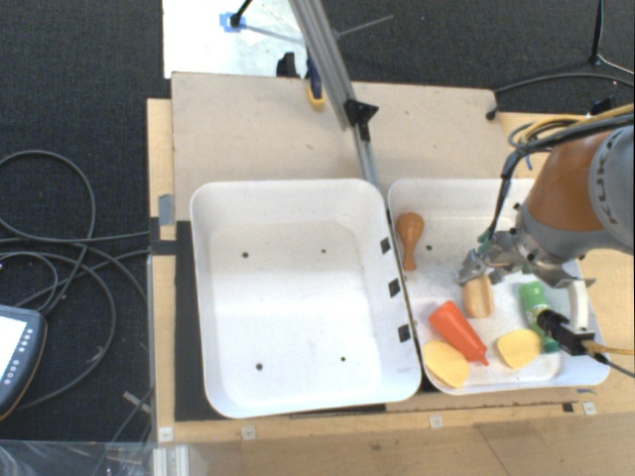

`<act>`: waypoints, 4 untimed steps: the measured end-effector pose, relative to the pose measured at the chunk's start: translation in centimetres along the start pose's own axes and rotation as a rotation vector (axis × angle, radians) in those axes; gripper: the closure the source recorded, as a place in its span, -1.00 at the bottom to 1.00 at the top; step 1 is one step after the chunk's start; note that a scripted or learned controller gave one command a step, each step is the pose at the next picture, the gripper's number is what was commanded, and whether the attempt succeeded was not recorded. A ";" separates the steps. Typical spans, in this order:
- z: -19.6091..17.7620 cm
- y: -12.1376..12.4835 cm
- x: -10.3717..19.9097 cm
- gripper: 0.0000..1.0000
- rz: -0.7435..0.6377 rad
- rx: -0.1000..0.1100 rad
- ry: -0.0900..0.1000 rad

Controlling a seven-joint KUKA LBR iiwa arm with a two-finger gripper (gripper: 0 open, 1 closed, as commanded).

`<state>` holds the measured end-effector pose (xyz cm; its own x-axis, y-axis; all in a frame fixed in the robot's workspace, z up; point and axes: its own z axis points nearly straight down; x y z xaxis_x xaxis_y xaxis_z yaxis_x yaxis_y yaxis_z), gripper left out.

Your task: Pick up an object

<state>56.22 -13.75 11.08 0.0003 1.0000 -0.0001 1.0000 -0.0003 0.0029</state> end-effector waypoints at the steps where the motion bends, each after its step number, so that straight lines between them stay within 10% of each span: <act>1: -5.1 1.1 -0.4 1.00 -0.005 -0.004 -0.002; 3: -17.2 1.6 -0.9 1.00 -0.006 -0.006 -0.002; 4: -17.2 1.6 3.8 1.00 -0.010 0.001 0.002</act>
